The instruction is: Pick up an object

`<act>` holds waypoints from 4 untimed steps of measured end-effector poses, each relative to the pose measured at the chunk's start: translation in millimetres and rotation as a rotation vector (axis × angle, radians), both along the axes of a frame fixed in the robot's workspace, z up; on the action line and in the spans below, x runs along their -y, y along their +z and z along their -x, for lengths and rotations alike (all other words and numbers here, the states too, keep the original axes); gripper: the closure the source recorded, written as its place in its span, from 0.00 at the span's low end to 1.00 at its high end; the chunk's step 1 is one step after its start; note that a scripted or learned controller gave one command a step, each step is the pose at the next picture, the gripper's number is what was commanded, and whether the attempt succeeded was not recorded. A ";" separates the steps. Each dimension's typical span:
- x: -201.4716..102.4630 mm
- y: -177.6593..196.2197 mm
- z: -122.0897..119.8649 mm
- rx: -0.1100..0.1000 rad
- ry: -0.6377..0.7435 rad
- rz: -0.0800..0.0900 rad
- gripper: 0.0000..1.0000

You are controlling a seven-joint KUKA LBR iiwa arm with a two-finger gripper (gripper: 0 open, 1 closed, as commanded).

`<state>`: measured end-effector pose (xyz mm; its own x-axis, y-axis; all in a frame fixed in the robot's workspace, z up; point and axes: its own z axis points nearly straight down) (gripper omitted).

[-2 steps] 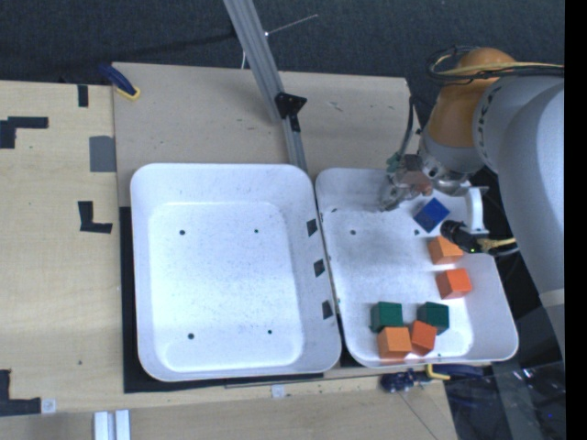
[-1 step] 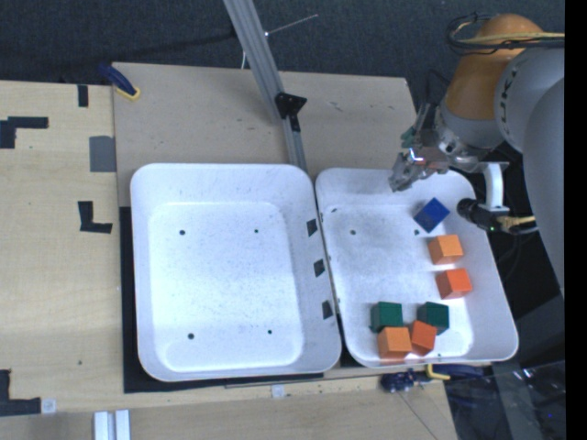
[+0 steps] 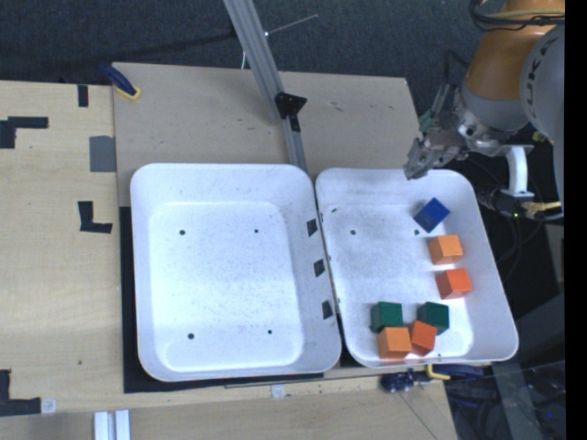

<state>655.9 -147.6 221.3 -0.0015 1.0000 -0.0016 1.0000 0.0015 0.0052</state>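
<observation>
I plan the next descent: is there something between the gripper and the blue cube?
Nothing visible. The gripper hangs over the right bin's far rim, and the blue cube lies just nearer, with bare bin floor between them. The other cubes lie beyond it.

blue block [image 3: 430, 214] | tilted, lying loose | right bin's [image 3: 367, 236] far right part, above orange blocks [image 3: 445, 249]

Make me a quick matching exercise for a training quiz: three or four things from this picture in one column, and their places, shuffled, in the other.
Things:
1. blue block
2. gripper
3. two green blocks
4. left bin

Places:
A. above the right bin's far rim
B. near edge of the right bin
C. beside the bin holding the blocks
D. far part of the right bin

Pairs: 1-D, 2-A, 3-B, 4-C
</observation>
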 end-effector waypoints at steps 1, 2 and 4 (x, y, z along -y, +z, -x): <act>-0.3 26.9 -0.7 -0.003 0.000 -0.001 1.00; -46.6 20.9 7.7 -0.007 0.003 -0.003 1.00; -141.9 11.6 16.7 -0.008 0.004 -0.003 1.00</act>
